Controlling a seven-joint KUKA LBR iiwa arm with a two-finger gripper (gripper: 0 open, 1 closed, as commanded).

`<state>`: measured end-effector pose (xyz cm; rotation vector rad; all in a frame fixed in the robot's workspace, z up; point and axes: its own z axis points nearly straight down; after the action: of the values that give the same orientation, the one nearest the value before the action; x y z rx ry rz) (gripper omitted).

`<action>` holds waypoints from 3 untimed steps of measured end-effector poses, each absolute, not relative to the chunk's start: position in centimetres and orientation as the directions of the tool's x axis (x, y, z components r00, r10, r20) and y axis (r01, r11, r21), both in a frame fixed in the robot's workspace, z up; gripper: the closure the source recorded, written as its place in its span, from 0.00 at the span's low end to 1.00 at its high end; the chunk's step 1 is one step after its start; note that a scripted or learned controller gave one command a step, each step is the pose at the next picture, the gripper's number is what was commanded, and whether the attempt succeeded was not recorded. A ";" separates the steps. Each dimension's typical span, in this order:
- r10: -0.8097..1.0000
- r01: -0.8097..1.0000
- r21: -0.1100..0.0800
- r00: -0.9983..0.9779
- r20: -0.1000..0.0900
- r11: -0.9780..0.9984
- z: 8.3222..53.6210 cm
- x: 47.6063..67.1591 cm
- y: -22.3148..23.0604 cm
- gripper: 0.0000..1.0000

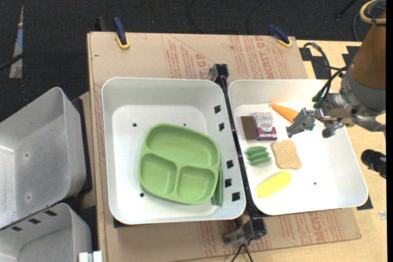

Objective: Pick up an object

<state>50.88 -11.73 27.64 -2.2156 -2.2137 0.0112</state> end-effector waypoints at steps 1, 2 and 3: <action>1.000 1.000 0.000 -0.002 0.000 0.002 28.2 51.1 -11.7 0.00; 1.000 1.000 -0.006 0.002 0.001 -0.002 21.9 51.5 -11.5 0.00; 1.000 1.000 -0.007 0.002 0.002 -0.002 15.5 51.6 -11.0 0.00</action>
<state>51.60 -10.98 15.55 -2.2191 -2.2153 0.0058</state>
